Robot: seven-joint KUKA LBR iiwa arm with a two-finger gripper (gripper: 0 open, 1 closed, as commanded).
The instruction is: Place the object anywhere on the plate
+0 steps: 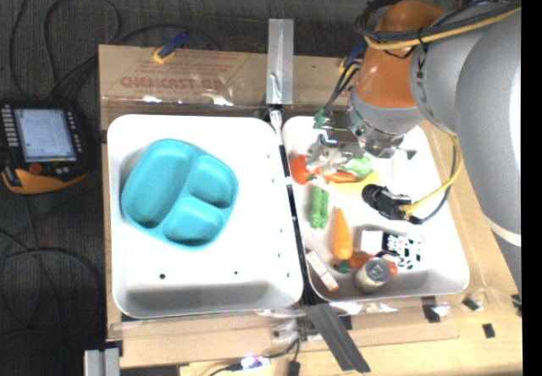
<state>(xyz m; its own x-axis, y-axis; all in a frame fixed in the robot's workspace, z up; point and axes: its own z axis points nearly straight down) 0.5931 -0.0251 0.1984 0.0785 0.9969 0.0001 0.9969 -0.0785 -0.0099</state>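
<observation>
- Gripper (332,151) low in right bin (449,268), over a clutter of toy food; finger state: cannot tell.
- Candidate objects in the right bin: carrot (340,233), green pod (318,206), can (373,274).
- Blue sectioned plate (178,190) in left bin, well apart.
- Risk: crowded items, likely a glancing or double pick, or dropping at the bin divider.

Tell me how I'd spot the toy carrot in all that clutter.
Look at the right-hand white bin, the one crowded with small toys beside the bin holding the blue plate. Near its middle, just below a green vegetable toy, lies the carrot. It is the only long, plain orange cone there, with a small green tip at its lower end.
</observation>
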